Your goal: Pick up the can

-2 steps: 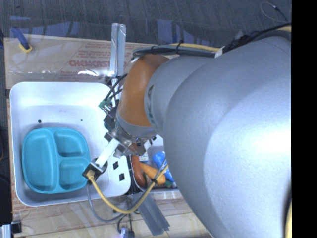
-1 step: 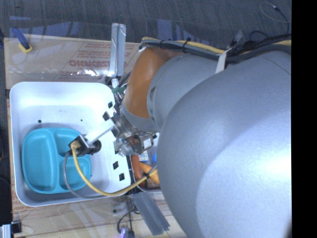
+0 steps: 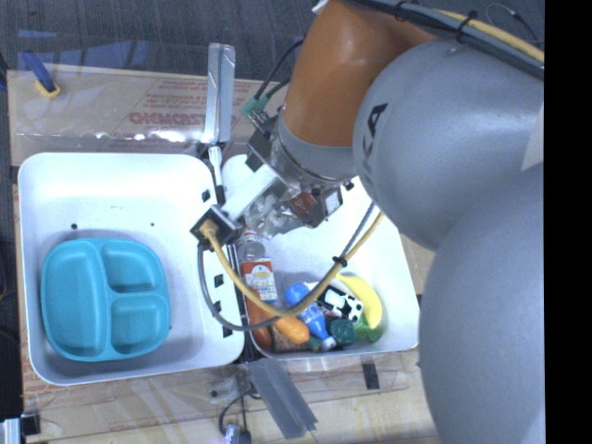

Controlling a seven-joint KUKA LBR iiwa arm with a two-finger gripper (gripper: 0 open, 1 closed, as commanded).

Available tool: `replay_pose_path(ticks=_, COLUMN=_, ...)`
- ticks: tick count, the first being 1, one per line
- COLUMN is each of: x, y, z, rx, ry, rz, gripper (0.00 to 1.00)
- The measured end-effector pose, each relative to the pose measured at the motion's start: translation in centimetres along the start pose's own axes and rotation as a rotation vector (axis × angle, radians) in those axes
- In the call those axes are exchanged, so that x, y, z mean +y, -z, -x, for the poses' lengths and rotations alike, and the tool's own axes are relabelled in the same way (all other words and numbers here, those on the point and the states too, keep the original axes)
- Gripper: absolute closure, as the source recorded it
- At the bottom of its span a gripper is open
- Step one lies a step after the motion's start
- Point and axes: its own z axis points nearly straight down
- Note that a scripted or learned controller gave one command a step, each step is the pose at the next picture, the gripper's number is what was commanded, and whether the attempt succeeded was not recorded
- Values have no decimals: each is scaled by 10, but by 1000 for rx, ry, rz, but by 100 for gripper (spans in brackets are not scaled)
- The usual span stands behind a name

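The can (image 3: 259,279) lies in the right bin (image 3: 400,268) near its left wall. It has a red and white label and a silvery top that points toward the back. My gripper (image 3: 263,218) hangs just above and behind that top, low in the bin. The wrist and cables hide how close it comes to the can. The big grey arm with its orange band (image 3: 347,58) covers the back half of the right bin.
Small items crowd the can's right side: an orange carrot-like piece (image 3: 290,329), a blue item (image 3: 309,309), a black and white toy (image 3: 339,302), a yellow banana (image 3: 366,298). A blue divided tray (image 3: 105,296) lies in the left bin (image 3: 111,176). A yellow cable (image 3: 239,285) loops over the divider.
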Motion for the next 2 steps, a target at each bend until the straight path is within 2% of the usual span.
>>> replay_pose_path(ticks=1, x=41, y=-48, z=20, rx=-5, ry=-66, rz=-2, gripper=100)
replay_pose_path(ticks=2, x=-21, y=-40, z=12, rx=-3, ry=612, rz=-2, gripper=100)
